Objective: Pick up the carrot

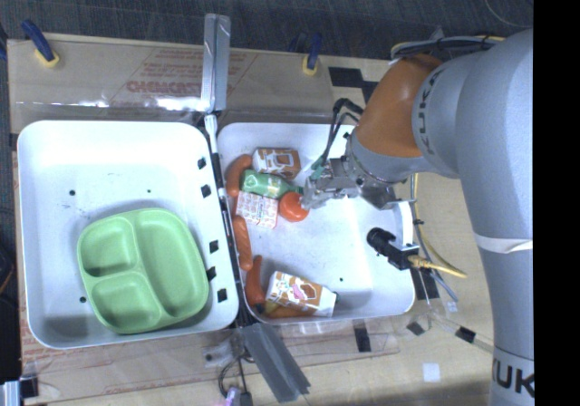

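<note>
the arm is reaching into the right bin (385, 300) from the right, and its tool (313, 196) is sitting just beside a round orange-red thing (292, 207); i cannot tell how the tool is set. the carrot (242, 244) is lying along the left wall of this bin, under a small patterned box (256, 209).

One fixed camera looks down at a slant from above the bench (381, 78), fairly near, framing both white bins (54, 159) with the arm (471, 105) entering from the right.
</note>
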`<action>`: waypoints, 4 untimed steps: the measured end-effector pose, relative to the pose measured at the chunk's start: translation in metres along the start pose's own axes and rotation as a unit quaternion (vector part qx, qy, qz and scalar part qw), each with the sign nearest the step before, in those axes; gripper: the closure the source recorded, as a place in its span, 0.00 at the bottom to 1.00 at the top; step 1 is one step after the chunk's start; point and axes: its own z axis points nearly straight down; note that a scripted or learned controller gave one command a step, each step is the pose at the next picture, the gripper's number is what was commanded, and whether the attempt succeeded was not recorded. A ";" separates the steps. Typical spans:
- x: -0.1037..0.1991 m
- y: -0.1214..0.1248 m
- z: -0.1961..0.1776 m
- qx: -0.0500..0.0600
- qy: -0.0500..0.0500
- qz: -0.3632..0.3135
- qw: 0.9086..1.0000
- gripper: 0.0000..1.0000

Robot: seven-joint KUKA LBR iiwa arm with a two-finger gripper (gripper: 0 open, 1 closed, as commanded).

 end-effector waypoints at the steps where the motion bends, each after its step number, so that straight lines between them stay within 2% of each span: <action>1: 0.005 0.025 -0.055 -0.001 0.000 -0.115 0.993 1.00; 2: -0.032 0.028 -0.195 -0.001 -0.001 -0.296 0.955 1.00; 3: -0.009 -0.024 -0.192 -0.001 -0.001 -0.485 0.875 1.00; 4: -0.009 -0.024 -0.192 0.000 -0.001 -0.484 0.875 0.00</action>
